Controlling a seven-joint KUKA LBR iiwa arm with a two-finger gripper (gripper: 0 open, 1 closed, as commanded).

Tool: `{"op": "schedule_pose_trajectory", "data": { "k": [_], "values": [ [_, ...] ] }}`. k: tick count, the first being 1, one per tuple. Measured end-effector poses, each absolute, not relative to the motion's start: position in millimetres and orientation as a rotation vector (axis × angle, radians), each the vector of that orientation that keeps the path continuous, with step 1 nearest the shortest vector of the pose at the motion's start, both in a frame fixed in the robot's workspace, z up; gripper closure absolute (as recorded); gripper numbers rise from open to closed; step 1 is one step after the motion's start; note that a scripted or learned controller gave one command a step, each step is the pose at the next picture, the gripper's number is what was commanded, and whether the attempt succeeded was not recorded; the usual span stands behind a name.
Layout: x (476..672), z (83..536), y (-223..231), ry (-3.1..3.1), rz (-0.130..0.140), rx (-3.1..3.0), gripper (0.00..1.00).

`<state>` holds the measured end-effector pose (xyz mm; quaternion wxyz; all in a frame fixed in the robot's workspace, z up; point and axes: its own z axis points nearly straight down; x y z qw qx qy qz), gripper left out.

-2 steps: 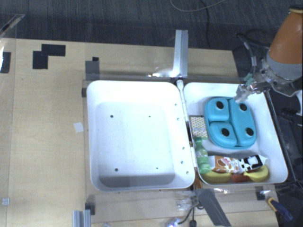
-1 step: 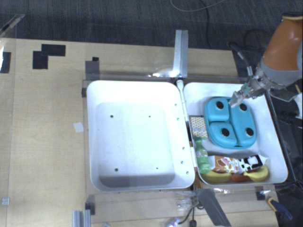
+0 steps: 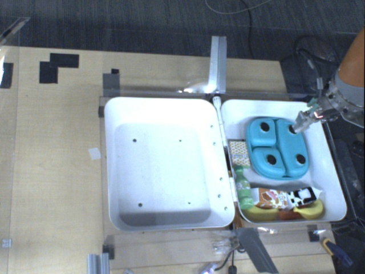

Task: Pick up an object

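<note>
My arm comes in from the right, orange band at the frame's upper right edge. My gripper (image 3: 300,123) sits over the right bin (image 3: 336,170), tip at the upper right corner of the blue four-cup tray (image 3: 278,148), right by one of its dark holes. Can't tell if the tip touches the tray. Fingers too small and blurred, so I can't tell whether they are apart or together; nothing visibly between them.

The blue tray lies flat in the upper middle of the right bin, four rounded pockets, each with a dark hole. Just left of it, a small patterned packet (image 3: 238,150) against the bin's left wall. Below that, a green bottle (image 3: 243,187) lies along the left wall. Along the bin's near edge: a colourful printed pouch (image 3: 279,198) and a yellow banana-like item (image 3: 305,212) under it, touching.

Left bin (image 3: 165,158) sits beside the right one, rims touching at the centre divider.
</note>
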<state>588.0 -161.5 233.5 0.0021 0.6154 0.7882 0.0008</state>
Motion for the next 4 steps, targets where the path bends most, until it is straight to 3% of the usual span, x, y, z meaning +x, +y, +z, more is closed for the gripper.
{"op": "schedule_pose_trajectory", "data": {
  "k": [1, 2, 4],
  "values": [
    [647.3, 202, -167, 2.246, 0.001, 2.192, 1.00],
    [627.5, 219, -206, 2.215, 0.002, 2.221, 1.00],
    [670.1, 239, -184, 1.568, 0.002, 2.719, 1.00]
  ]
}}
